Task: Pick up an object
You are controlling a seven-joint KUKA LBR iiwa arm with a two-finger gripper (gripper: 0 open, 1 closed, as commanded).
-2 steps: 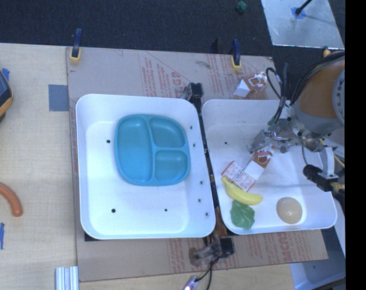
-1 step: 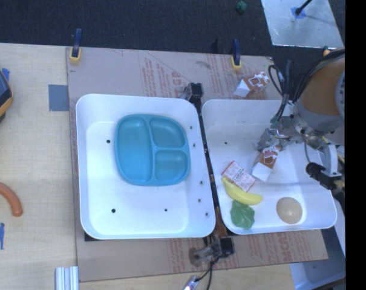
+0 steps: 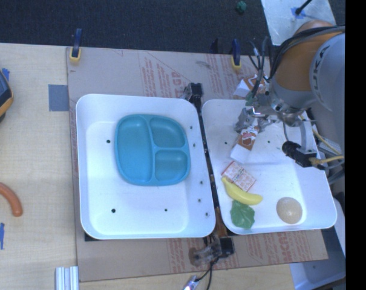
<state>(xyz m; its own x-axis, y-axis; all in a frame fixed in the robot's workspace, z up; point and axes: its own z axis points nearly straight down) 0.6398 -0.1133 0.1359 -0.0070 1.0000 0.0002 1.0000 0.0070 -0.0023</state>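
Two white bins are set side by side on the desk (image 3: 31, 162). In the right bin (image 3: 310, 222), the end effector (image 3: 250, 121) is lowered over a small brown-and-white packet (image 3: 245, 142), touching or just above it; whether its fingers are apart or together cannot be told. A banana (image 3: 242, 193), a green item (image 3: 242, 215) and a beige ball (image 3: 289, 209) lie nearer the front. A blue divided plate (image 3: 151, 150) rests in the left bin (image 3: 98, 216).

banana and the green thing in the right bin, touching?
Touching. The camera view shows the banana lying across the top edge of the green thing, with no white of the right bin between them.
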